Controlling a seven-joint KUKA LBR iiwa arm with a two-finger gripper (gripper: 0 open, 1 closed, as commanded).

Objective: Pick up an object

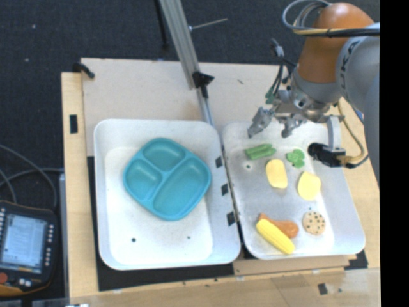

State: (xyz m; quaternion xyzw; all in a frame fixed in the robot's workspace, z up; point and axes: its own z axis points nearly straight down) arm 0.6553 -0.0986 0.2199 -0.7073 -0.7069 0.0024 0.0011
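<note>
Open, empty claw (273,124) above seven toy foods; one blue tray (167,178) left.

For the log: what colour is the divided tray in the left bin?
Light blue tray, camera view.

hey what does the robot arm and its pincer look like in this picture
The arm is grey, rounded and thick, with a broad orange band above the wrist. Thin cables loop over the top of the orange section, and dark cables run down beside the wrist. The pincer is a small metal-grey assembly with two slim fingers. A black block-like part sticks out on a pale bracket beside it.
</note>
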